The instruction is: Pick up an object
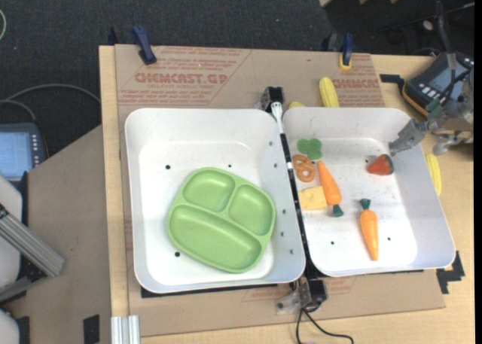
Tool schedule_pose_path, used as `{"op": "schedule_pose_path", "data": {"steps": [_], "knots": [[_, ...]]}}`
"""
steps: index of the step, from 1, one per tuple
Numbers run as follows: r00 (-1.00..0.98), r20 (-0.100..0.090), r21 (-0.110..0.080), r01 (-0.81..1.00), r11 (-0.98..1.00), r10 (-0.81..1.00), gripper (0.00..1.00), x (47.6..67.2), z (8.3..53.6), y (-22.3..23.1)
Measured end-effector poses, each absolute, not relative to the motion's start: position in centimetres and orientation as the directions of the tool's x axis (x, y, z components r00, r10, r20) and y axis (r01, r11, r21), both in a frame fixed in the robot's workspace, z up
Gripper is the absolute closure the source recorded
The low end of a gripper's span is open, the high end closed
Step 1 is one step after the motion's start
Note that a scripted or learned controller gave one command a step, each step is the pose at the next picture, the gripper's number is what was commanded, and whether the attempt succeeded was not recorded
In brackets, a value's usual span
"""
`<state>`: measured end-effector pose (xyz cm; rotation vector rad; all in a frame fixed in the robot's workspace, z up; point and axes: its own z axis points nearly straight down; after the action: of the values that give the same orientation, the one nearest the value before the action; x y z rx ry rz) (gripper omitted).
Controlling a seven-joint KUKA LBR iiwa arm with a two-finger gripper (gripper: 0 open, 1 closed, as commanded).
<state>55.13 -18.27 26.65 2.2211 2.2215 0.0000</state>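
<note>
Lying just beside hand (398, 146), lower left: red strawberry (380, 165).

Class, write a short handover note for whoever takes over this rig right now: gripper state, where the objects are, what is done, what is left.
Gripper: low over the right bin, beside the strawberry, gripping nothing visible.
Right bin also holds two carrots, a cheese wedge, a pretzel and a green leafy piece.
Left bin: green divided plate.
Done: nothing lifted.
Left: grasp and lift one object, probably the strawberry.
</note>
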Motion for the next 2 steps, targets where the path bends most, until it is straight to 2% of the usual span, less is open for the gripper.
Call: {"op": "schedule_pose_path", "data": {"steps": [1, 2], "knots": [[0.001, 0.003, -0.007, 1.0, -0.001, 1.0, 0.0, 50.9, 23.0, -17.2], [0.0, 0.003, -0.007, 1.0, 0.0, 1.0, 0.0, 47.7, 7.8, -14.3]]}}
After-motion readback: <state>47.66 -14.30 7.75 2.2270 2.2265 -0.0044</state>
